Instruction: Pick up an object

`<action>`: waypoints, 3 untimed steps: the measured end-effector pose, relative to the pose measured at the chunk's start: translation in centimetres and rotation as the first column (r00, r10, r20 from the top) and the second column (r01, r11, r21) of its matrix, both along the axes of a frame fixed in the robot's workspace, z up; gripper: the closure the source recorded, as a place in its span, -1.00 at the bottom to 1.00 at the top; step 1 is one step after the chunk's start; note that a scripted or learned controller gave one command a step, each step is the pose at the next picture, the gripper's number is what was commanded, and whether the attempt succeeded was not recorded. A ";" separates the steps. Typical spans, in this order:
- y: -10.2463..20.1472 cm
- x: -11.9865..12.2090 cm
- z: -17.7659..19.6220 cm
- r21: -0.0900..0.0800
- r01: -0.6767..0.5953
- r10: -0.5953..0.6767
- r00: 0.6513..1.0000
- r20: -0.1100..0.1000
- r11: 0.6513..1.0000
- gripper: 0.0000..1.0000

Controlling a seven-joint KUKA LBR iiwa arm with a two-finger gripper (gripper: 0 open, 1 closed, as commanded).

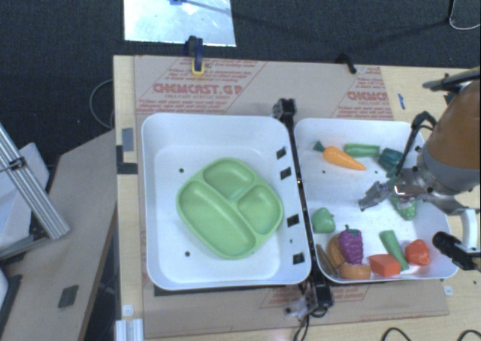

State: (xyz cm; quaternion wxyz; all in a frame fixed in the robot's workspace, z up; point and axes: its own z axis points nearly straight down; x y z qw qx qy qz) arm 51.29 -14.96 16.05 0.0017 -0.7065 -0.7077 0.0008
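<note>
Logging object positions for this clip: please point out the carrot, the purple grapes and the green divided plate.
carrot [344, 158], camera view, middle of its orange body.
purple grapes [350, 245], camera view, centre of the bunch.
green divided plate [188, 219], camera view, its left rim.

Green divided plate [230, 207] in left bin [161, 137]

The arm [458, 140] runs off the right edge, its wrist covers part of the right bin [353, 125], and a green piece [406, 208] beneath it stays unidentifiable

The protective sheet [255, 80] under the bins reads, apparently, "CHEMCAST GP" twice in red.
</note>
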 end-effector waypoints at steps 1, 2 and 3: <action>-0.4 0.6 -4.5 0.000 0.001 -0.001 1.000 0.002 1.000 -1.00; -0.3 0.7 -7.7 0.000 0.000 0.000 1.000 0.003 1.000 -1.00; -0.4 0.8 -6.6 -0.001 0.000 0.000 1.000 0.006 1.000 1.00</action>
